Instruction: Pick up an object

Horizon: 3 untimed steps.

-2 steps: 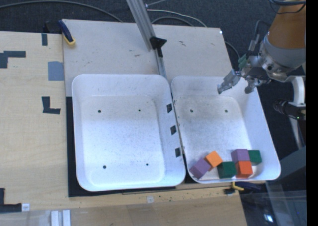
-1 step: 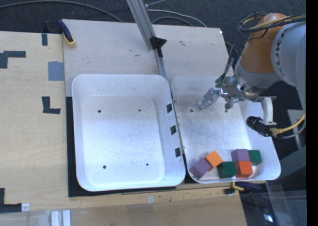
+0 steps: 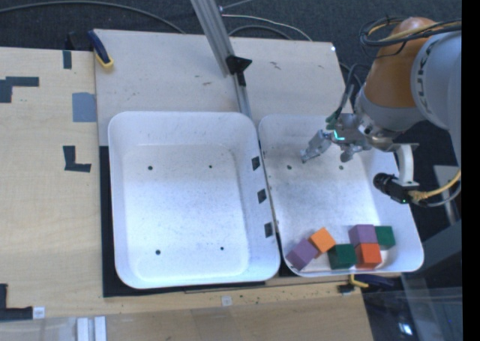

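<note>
Looking down, I see my claw [image 3: 328,149] open and gripping nothing over the right bin [image 3: 315,182], well apart from the blocks [image 3: 345,248] clustered at its near edge.

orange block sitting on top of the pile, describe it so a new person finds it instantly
Start at the right-hand white bin and go to its near edge, where a small cluster of blocks sits. The orange block is at the cluster's left part, between the purple block and a dark green block. Unlike the other orange-red block further right, it is turned diamond-wise and lighter in colour.
</note>
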{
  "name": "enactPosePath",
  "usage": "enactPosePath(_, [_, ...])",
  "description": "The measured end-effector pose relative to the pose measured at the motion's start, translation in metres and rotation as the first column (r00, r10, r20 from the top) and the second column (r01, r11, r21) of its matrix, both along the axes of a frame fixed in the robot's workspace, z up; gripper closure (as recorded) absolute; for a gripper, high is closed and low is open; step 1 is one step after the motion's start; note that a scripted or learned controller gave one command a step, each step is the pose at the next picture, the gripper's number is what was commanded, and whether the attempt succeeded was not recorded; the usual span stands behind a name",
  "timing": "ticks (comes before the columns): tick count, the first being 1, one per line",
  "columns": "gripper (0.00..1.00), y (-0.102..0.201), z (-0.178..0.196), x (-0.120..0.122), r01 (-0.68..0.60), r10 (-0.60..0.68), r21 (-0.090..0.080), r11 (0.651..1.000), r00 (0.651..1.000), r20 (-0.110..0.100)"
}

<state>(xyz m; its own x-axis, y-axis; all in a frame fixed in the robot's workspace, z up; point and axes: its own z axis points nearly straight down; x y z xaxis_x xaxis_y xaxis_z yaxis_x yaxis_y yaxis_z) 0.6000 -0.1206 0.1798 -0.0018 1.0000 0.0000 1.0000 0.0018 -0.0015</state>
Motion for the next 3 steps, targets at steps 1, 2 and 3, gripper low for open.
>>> enactPosePath(1, [0.0,-0.025,-0.027,-0.002,0.002,-0.002,-0.002,1.0,1.0,-0.003])
enactPosePath(2, [0.0,0.002,-0.004,0.023,-0.003,0.003,0.0,1.0,1.0,0.003])
enactPosePath(3, [0.0,-0.003,-0.092,0.004,0.001,-0.001,0.0,1.0,1.0,-0.005])
